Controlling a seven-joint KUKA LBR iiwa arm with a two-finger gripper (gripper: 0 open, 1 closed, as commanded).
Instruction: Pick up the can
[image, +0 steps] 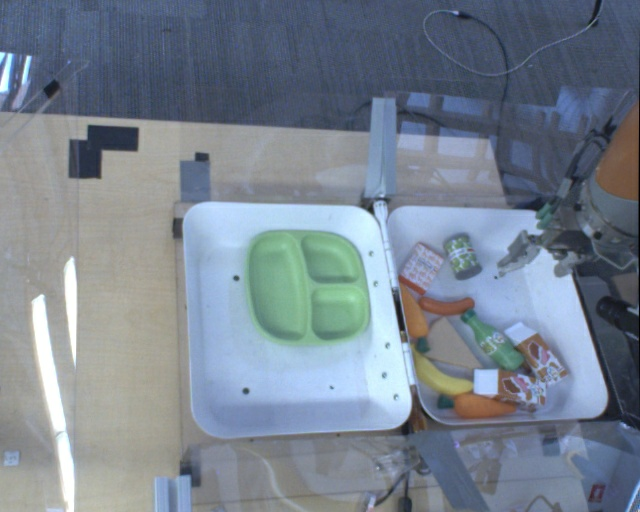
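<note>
Pincer (537, 253) hovers open over the right bin's (590, 330) far right, gripping nothing. Approach step, I judge: the can (461, 255) lies just left, calling for leftward descent.

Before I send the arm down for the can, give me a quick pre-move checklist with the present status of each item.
1. Can located: ok, it lies in the right bin, near the far wall.
2. Can free of neighbours: ok, a gap separates it from the small carton and the sausage.
3. Gripper carrying nothing: ok, nothing shows between its fingers.
4. Gripper lined up over the can: not ok, it sits to the can's right in the view.
5. Path to the can: ok, bare bin floor lies between them.
6. Finger opening wide enough: cannot tell.
</note>
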